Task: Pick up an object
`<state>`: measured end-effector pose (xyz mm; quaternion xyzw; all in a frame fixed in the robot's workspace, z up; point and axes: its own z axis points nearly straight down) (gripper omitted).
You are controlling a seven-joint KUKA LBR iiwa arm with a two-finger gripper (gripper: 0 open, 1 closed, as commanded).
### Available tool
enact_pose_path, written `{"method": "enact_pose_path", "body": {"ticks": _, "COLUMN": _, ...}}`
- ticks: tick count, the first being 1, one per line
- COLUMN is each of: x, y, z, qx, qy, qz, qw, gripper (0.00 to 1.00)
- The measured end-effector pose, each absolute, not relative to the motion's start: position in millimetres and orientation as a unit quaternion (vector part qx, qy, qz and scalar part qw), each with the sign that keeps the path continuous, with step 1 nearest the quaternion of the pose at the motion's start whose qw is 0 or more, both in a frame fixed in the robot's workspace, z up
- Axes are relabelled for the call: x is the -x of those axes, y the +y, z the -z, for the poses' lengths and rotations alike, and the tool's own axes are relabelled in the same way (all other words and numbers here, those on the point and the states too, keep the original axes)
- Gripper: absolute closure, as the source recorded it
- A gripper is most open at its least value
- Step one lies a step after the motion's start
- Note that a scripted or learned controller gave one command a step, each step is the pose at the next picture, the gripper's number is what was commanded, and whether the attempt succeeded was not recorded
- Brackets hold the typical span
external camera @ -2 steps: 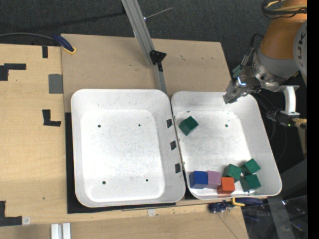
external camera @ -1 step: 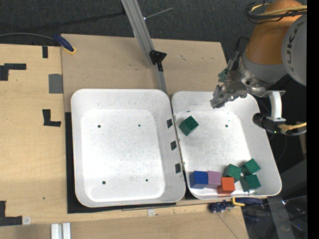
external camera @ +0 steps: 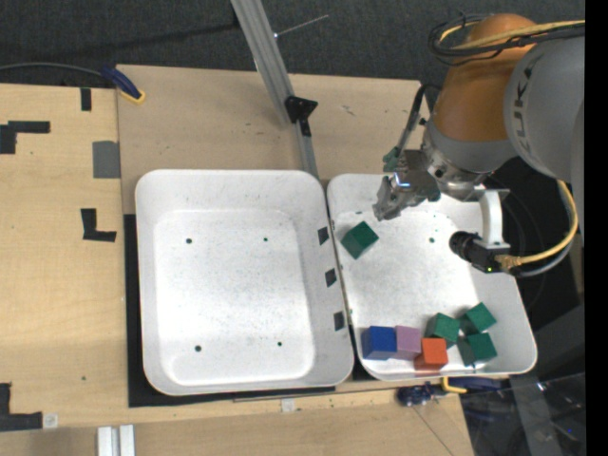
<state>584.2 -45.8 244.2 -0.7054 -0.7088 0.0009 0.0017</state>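
1 green cube [external camera: 359,239] sits alone in the right bin [external camera: 418,255], apart from the cluster [external camera: 432,340] by the near wall, so I judge it the easy target; my gripper [external camera: 389,202] hovers just beside it, grasping nothing, its opening I cannot tell

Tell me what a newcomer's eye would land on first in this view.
First, the grey arm with its orange band, reaching in from the right, its gripper over the far end of the right bin. Next, a lone green block just below the gripper, apart from it. Last, the bright cluster at that bin's near edge: a blue block, a lilac block, an orange block and more green ones.
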Motion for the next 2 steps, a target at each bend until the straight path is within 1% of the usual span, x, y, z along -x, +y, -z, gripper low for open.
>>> {"method": "enact_pose_path", "body": {"ticks": 1, "x": -555.9, "y": -2, "z": -247, "qx": 0.705, "qy": -0.709, "qz": -0.0007, "qw": 0.002, "gripper": 1.00}}
{"method": "enact_pose_path", "body": {"ticks": 2, "x": -542.7, "y": 56, "z": -237, "qx": 0.705, "qy": -0.710, "qz": -0.0009, "qw": 0.002, "gripper": 1.00}}
